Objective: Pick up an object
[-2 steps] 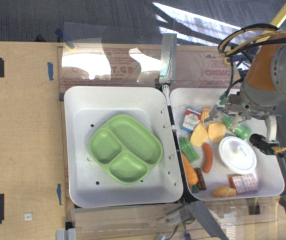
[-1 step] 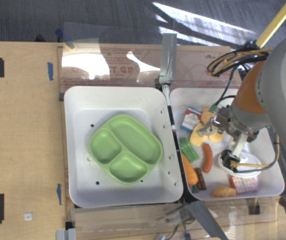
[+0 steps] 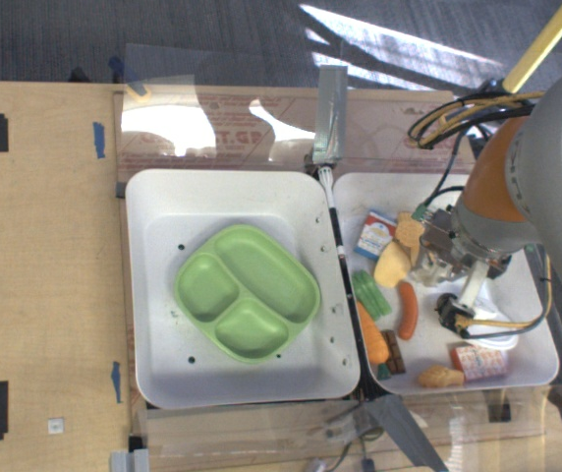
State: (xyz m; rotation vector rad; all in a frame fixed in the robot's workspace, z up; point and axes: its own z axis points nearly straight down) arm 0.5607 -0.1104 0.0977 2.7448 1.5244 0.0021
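Hovering over your right bin (image 3: 546,362): gripper (image 3: 436,260), finger state untellable, just beside yellow piece (image 3: 392,264) and sausage (image 3: 408,311); left bin (image 3: 153,214) carrying green plate (image 3: 248,291).

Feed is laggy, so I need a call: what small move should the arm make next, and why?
Probably lower straight down: the gripper hangs over the right white bin, close above the pale yellow wedge-shaped toy and red sausage toy, with nothing visibly held.
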